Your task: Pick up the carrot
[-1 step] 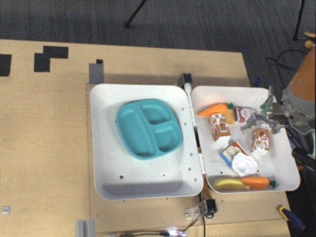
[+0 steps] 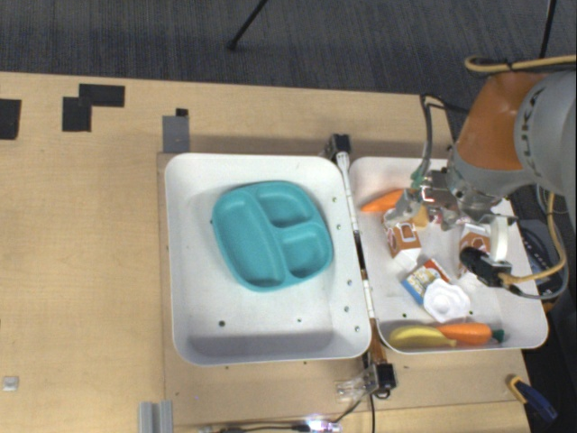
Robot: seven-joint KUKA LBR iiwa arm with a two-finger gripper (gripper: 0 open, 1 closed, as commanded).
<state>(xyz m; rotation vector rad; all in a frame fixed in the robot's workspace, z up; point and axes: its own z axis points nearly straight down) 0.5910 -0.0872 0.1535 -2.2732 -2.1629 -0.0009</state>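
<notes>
No readable writing anywhere; brown-and-white packets [image 2: 405,238] and a blue-and-white wrapper [image 2: 418,284] in the right bin [image 2: 532,327], print too small to make out. Arm [image 2: 518,124] reaching in from the right, orange band uppermost, wrist bent down over the right bin's far half. Pincer [image 2: 431,201] low among the items there, beside an orange piece [image 2: 382,201] near the bin's far-left corner; open or closed, cannot tell. Carrot [image 2: 466,334] lying flat along the near wall of the right bin, green end to the right, touching a banana [image 2: 420,336] on its left, well apart from the pincer. White lump [image 2: 447,301] just beyond the carrot. Teal divided plate [image 2: 270,234] in the left bin [image 2: 194,332]. Both bins on the wooden bench [image 2: 81,269].
</notes>
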